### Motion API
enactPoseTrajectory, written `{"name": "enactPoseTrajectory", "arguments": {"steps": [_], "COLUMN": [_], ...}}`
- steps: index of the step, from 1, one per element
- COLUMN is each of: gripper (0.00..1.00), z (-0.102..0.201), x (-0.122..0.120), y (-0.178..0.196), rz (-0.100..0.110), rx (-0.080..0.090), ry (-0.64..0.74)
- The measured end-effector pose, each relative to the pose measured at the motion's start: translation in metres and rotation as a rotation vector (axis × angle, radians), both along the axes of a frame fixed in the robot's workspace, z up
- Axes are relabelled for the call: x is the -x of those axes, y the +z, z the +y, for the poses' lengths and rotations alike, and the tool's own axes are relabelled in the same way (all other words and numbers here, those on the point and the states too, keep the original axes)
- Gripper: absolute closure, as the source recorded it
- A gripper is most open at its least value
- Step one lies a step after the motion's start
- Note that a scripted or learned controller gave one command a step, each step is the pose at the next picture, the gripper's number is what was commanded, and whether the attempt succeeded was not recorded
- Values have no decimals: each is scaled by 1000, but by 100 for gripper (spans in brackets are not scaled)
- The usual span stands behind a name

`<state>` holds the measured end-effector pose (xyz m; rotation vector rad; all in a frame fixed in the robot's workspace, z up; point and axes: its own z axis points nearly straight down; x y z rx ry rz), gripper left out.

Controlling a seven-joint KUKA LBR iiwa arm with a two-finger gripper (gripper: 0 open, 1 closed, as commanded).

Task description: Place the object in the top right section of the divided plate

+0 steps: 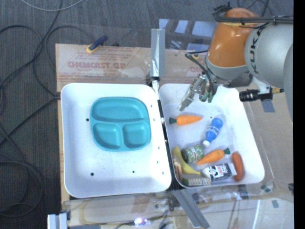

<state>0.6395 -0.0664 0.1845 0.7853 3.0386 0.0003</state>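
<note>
A: Looking down, we see the gripper (196, 95) hanging over the upper part of the right bin (248, 128), just above a toy carrot (187, 120) that lies on the bin floor. Its jaws stand slightly apart with nothing between them.

B: We agree. And the divided plate (121, 123)?

A: It's teal and sits in the left bin (76, 142), all three of its sections bare. The things are all in the right bin: the carrot, a blue-and-white bottle (213, 130), a green can (193, 153), a second carrot (212, 156), a banana (183, 165), a small black-and-white carton (219, 171) and a reddish sausage (237, 166).

B: Any writing we can read?

A: On the grey arm (267, 46) we make out "KUK" in dark letters. The board on the desk (95, 66) carries red print, too faint to spell with certainty. The can and carton labels are too small to read.
</note>
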Motion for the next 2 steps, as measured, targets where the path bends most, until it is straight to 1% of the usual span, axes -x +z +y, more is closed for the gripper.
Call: {"name": "enactPoseTrajectory", "arguments": {"steps": [1, 2], "gripper": [100, 100], "z": [35, 128], "x": [-1, -21], "y": [231, 240], "rz": [-1, -1], "rx": [0, 0], "ry": [-98, 18]}}
